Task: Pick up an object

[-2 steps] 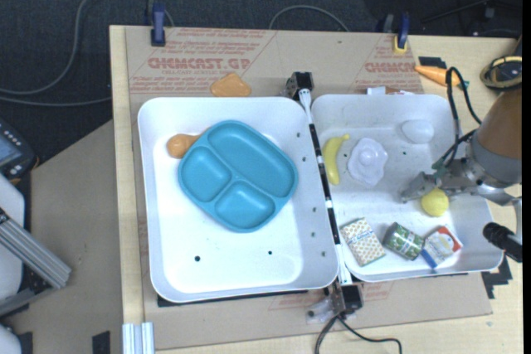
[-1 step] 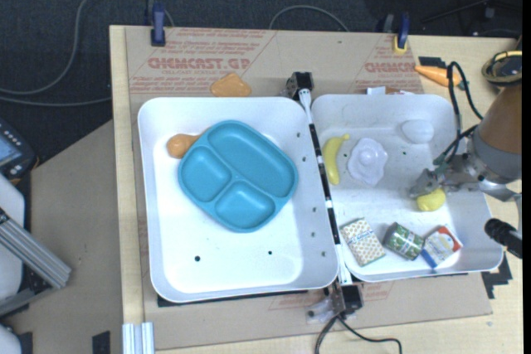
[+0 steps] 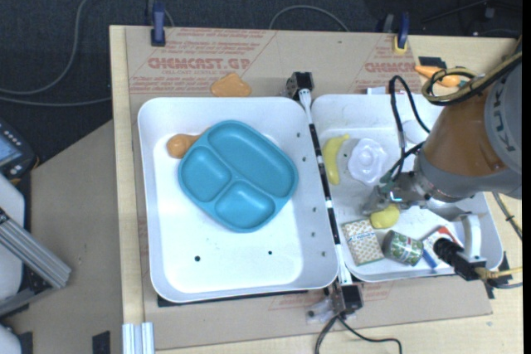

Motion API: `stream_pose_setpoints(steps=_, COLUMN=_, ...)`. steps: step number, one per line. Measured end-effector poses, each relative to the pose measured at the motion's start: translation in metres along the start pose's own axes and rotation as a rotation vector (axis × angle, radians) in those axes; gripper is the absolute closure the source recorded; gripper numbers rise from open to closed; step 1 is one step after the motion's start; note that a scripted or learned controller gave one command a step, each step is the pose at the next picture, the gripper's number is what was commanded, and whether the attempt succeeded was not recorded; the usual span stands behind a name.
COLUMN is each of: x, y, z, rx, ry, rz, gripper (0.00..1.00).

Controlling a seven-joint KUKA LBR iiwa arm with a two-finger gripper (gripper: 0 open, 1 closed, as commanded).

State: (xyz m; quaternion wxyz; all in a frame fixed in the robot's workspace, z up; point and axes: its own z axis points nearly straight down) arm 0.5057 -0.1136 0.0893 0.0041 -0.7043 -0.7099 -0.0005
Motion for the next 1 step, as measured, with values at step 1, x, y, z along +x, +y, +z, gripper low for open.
stream_pose_setpoints(steps=1, x=0.0577, y=0.0153, z=-0.1010, rx=-0.016, ry=-0.005, rz=-0.001, gripper=1.00)
